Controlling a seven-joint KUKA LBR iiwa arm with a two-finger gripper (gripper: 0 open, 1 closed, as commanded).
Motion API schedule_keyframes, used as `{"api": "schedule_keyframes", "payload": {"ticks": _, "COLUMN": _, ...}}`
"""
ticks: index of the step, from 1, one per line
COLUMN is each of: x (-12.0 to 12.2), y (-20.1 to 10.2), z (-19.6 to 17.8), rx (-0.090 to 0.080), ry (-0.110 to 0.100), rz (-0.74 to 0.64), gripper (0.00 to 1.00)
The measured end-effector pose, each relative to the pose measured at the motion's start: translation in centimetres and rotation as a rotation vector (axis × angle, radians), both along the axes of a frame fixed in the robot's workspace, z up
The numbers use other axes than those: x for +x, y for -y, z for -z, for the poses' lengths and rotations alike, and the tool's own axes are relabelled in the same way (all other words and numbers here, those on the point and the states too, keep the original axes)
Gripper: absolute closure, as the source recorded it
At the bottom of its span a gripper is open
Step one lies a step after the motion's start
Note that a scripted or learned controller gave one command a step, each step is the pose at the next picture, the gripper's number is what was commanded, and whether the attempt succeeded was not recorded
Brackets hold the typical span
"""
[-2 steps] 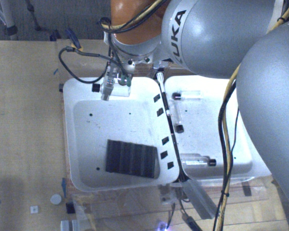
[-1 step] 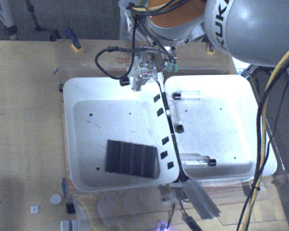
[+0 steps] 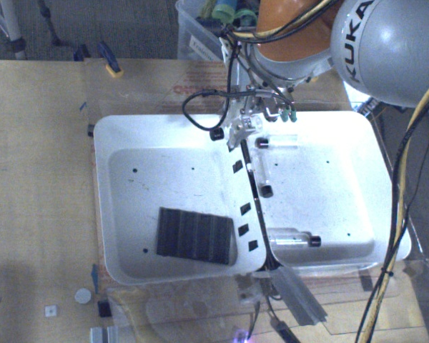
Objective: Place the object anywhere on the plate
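Wooden counter (image 3: 36, 156) was seen from above, carrying two shallow white bins, the left bin (image 3: 121, 138) and the right bin (image 3: 357, 134), set side by side. One dark ribbed slab (image 3: 194, 236), taken here to be the plate, lay flat in the left bin near its front wall. One clear tube with a dark cap (image 3: 292, 239), judged to be the task's object, lay on its side in the right bin near the front wall, well apart from the slab. Two further clear pieces (image 3: 262, 171) were seen just below the hand, too indistinct to be identified. Four small black markers (image 3: 244, 209) were counted along the shared rim. One tub of coloured items (image 3: 222, 9) stood behind the bins.

One grey arm (image 3: 386, 34) was reached in from the right, with the hand (image 3: 244, 128) over the shared rim at the back. Whether the hand was open or closed could not be told, and nothing could be seen held in it.

Several risks were judged: the round tube could be rolled away on contact; its clear body could be misjudged; the raised rim could be struck while crossing; the tube could be rolled off the ribbed slab if released crosswise.
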State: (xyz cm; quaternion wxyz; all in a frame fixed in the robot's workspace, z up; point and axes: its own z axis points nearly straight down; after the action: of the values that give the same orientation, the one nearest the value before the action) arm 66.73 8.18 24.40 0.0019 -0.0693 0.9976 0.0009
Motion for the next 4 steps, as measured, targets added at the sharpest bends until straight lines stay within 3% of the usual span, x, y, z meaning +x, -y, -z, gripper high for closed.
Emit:
{"api": "schedule_keyframes", "payload": {"ticks": 1, "x": -3.3, "y": 7.9, "z": 0.1, "rx": -0.001, "ry": -0.001, "rz": -0.067, "gripper": 1.00}}
{"api": "schedule_keyframes", "payload": {"ticks": 2, "x": -3.0, "y": 0.9, "z": 0.9, "rx": 0.001, "ry": 0.000, "rz": 0.365, "gripper": 1.00}}
{"api": "schedule_keyframes", "payload": {"ticks": 3, "x": -2.9, "y": -3.6, "z": -1.9, "rx": 0.001, "ry": 0.000, "rz": 0.611, "gripper": 1.00}}
{"api": "schedule_keyframes", "payload": {"ticks": 4, "x": -5.7, "y": 1.2, "z": -7.8, "rx": 0.001, "ry": 0.000, "rz": 0.606, "gripper": 1.00}}
